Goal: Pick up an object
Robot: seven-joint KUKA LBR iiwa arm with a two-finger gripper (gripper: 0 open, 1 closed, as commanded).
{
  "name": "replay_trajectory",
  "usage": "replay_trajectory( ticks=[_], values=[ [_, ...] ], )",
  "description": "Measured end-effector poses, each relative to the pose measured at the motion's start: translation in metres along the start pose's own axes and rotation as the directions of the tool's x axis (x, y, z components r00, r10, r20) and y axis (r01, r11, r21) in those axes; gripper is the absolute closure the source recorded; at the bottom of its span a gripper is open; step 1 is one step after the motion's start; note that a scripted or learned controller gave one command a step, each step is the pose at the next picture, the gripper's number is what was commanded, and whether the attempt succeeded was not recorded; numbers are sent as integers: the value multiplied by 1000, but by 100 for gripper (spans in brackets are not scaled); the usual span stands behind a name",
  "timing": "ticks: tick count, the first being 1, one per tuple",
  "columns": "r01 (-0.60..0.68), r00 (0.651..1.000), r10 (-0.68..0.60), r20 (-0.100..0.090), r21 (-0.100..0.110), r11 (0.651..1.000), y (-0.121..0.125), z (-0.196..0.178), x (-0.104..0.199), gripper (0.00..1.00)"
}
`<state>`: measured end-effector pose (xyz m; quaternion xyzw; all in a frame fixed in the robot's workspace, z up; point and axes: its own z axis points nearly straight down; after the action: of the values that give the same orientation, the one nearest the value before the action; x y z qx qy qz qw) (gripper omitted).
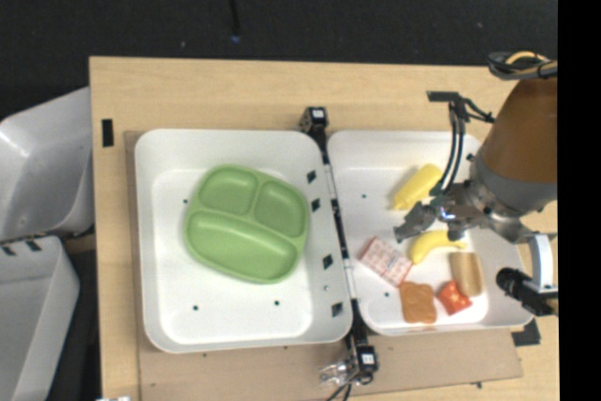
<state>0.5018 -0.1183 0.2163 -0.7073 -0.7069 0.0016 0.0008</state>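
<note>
Risk: I judge the pink patterned packet (pixel 386 259), the two yellow plastic bananas (pixel 416 186) and the jaws (pixel 424 219) so crowded in the right white bin (pixel 376 150) that a descent could nudge instead of grip.
Jaws: I see dark fingers apart, just above the lower banana (pixel 436 245), holding nothing.

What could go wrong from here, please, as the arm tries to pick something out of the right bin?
1. The pincer hangs between two yellow bananas, so it may nudge one away rather than grip it.
2. The items are crowded: the pink patterned packet, orange piece, red piece and bread roll lie close together, so a grasp could catch two or knock neighbours aside.
</note>
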Motion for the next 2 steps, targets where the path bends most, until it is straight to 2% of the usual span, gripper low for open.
replay_trajectory(
  ticks=[2],
  values=[
    [-2,1000,2,0,-2,1000,-6,109,-10,0]
  ],
)
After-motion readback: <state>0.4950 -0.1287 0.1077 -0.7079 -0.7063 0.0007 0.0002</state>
